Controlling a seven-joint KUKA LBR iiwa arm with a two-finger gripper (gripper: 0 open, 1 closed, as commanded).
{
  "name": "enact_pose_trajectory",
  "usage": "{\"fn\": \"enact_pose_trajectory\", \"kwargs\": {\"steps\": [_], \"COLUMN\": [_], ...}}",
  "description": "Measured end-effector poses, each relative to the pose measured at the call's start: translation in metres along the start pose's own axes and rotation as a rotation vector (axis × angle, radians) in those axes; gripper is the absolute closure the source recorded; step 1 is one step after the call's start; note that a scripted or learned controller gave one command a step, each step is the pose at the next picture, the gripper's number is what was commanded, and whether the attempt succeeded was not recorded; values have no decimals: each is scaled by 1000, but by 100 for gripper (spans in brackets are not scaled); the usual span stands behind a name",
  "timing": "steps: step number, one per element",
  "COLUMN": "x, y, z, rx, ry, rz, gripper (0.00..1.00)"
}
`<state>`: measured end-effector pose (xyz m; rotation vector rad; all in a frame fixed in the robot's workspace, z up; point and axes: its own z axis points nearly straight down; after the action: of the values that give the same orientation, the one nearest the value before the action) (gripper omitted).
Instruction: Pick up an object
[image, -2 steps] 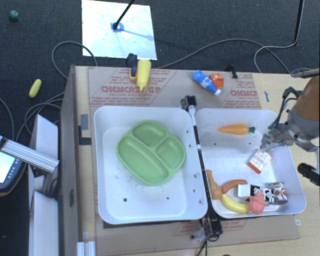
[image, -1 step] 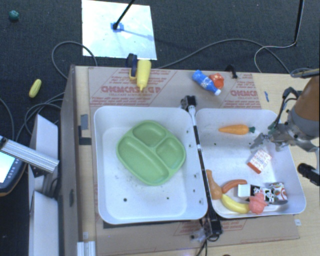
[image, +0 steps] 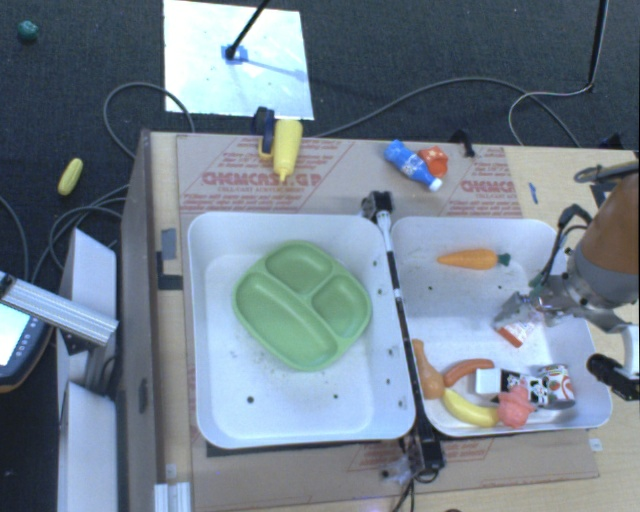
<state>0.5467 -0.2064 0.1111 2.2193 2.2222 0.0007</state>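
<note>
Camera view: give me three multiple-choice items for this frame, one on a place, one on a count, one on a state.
1. Where does the toy carrot lie?
A. left bin
B. right bin
C. on the floor

2. How many compartments does the green plate have?
A. three
B. five
C. one

3. How does the green plate sit?
A. standing on edge
B. upside down
C. flat, open side up

Answers:
1. B, the carrot lies near the far wall of the right bin.
2. A, one long section and two smaller ones.
3. C, its hollows face the camera in the left bin.
</note>
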Motion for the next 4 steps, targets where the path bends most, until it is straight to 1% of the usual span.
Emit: {"fn": "enact_pose_trajectory", "kwargs": {"steps": [1,2,3,4], "x": [0,0,18,19], "y": [1,1,7,9], "z": [-11,-11,22,10], "rx": [-3,-3,-10,-15], "ry": [-1,-1,-8,-7], "rz": [-2,-2,1,-2], "gripper": [100,0,0,100]}}
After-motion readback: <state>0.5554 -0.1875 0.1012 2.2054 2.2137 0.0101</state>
